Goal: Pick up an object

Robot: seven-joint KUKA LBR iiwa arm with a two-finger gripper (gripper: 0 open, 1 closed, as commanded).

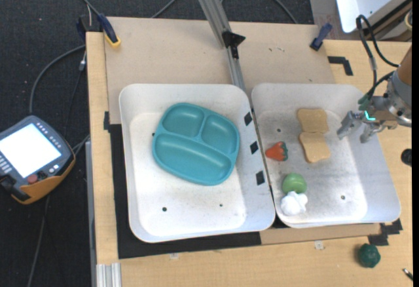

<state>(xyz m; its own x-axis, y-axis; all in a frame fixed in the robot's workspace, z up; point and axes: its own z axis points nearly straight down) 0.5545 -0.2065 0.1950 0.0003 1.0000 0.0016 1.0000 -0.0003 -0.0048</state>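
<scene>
Camera view: gripper over the right bin's right side, fingers spread apart, nothing between them. Two tan bread-like pieces lie just left of it. Further left, a red pepper-like item; nearer, a green ball touching a white lump. Left bin bears a teal divided plate. Dark green ball on bench, near right.

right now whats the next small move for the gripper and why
Probably ease the gripper left toward the two tan bread pieces in the right bin. It hangs open above that bin's right part with nothing between its fingers, and the bread is the nearest object to it.
</scene>
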